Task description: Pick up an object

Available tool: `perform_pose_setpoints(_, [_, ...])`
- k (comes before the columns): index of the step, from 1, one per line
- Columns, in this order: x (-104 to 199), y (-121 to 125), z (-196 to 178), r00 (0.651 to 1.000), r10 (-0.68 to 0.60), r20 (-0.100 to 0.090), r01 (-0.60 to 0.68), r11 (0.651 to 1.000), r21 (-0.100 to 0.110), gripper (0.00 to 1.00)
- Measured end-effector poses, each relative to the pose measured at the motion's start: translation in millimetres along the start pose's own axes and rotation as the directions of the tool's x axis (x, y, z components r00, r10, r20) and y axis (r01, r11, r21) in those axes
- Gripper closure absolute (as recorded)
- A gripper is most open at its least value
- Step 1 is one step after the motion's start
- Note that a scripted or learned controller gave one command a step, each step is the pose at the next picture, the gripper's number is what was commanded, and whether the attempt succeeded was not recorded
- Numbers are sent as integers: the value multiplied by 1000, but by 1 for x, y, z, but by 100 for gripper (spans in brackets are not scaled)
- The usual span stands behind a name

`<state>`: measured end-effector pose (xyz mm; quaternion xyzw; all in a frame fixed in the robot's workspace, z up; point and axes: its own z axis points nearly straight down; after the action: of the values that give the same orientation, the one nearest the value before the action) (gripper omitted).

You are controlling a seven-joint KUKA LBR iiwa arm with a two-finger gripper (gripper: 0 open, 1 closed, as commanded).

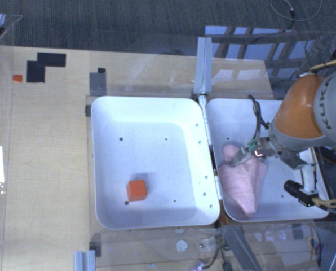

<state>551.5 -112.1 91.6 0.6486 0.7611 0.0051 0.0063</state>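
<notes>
Bins: I count two shallow white bins side by side, the left bin (pixel 109 168) larger in my view, the right bin (pixel 235 114) partly covered by the arm.
Left bin contents: one orange block (pixel 137 190), lying toward the near left of the floor, well apart from every wall.
Right bin contents: one pink cloth (pixel 241 182), bunched into a long heap along the bin's left side, its near end close to the near wall.
Arm: one, grey with an orange band (pixel 296 113), reaching in from the right over the right bin.
Gripper: one (pixel 253 150), low at the far end of the pink cloth and seemingly touching it; I cannot tell whether it grips anything.
Bench: one pale wooden top (pixel 44 168), with black tape marks (pixel 44 65) at the far left.
</notes>
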Motion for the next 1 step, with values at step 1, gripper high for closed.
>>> perform_pose_setpoints(1, [-16,-62,-1,998,-70,4,70,998,-3,0])
